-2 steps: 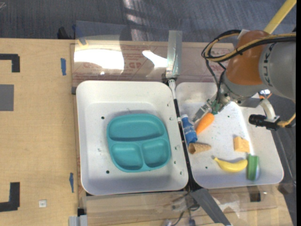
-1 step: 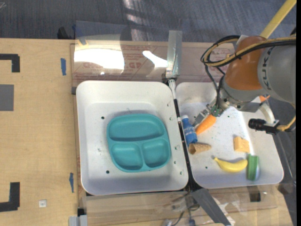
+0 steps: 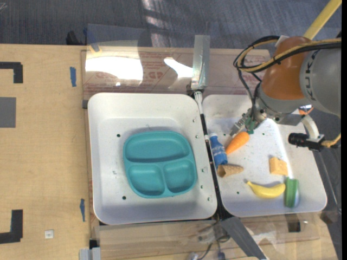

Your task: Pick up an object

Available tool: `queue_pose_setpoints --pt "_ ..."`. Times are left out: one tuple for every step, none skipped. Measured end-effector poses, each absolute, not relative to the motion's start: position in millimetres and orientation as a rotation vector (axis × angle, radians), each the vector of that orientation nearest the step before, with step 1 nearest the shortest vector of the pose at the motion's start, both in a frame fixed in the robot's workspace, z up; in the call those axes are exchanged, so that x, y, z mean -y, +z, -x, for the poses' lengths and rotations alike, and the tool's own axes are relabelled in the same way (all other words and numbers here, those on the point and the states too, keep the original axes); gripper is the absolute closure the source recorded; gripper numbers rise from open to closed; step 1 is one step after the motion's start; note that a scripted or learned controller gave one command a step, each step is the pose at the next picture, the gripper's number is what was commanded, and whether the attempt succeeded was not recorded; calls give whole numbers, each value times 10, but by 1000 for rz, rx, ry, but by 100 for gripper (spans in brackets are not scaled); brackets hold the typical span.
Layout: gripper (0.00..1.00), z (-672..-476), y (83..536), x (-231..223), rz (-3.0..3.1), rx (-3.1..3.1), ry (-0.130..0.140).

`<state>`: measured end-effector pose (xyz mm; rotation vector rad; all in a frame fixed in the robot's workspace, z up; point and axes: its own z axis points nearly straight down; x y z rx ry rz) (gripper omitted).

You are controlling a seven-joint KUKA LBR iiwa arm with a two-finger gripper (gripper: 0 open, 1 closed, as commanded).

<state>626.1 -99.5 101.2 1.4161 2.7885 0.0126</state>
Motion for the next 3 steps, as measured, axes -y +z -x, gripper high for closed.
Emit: queue_pose_setpoints --pt "0 -6256 1002 997 -1417 -2790 11" --pt "0 -6352 1921 715 -1502 -2744 11" --pt "0 -6304 888 1014 -1485 -2758 6"
